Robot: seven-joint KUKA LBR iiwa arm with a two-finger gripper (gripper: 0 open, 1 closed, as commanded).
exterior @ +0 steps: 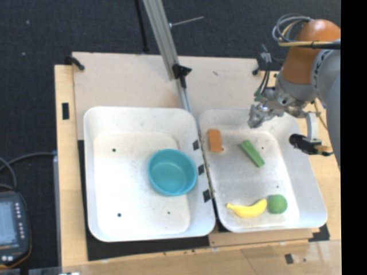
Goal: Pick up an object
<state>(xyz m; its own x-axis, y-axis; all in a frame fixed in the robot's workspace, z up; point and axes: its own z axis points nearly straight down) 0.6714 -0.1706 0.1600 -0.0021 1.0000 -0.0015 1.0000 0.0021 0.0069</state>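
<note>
A yellow banana [248, 209] and a green ball [277, 204], touching each other, are seen at the near edge of the right bin [298, 176], well in front of the gripper [256, 119]. A green block [252, 153] lies tilted just in front of the gripper, and an orange block [214, 140] sits to its left by the bin wall. A blue bowl [172, 172] rests in the left bin [114, 148]. The gripper hangs over the far rim; nothing is seen gripped, and the jaws' state cannot be told.

Bowl [172, 172] in left bin [103, 125], banana [248, 209] in right bin [298, 176]
</note>
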